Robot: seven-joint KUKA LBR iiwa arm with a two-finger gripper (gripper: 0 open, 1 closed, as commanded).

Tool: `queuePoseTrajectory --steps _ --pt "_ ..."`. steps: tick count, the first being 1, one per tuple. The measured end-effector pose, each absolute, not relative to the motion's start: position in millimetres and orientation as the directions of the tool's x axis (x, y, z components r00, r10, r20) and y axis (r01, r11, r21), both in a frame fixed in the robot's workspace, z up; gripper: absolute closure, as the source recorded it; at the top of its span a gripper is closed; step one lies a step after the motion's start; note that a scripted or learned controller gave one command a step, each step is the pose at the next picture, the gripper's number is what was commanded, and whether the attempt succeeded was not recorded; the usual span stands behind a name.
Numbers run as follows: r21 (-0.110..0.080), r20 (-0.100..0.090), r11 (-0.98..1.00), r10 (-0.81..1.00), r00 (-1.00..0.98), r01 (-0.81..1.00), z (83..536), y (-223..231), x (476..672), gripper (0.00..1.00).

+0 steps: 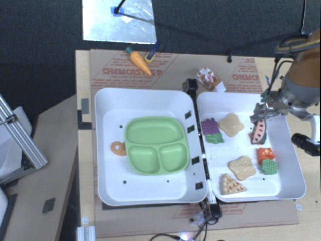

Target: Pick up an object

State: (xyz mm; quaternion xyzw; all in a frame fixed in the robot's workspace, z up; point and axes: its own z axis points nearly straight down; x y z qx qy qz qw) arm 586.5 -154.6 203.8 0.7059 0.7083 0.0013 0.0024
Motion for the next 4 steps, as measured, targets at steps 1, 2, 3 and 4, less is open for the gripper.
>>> queuePoseTrajectory --steps 1,2,3,4 --pt "0.004 -0.001 0.004 1.0 -0.004 1.0 226 -155 587.5 1.0" --pt "0.002 0.0 0.008 1.0 -0.008 1.0 218 -97 594.8 1.0" --pt "0.002 0.001 0.009 1.0 -0.009 1.0 230 -42 601.7 1.0" --pt "0.002 0.001 0.009 1.0 -0.009 1.0 229 21 608.6 1.0"
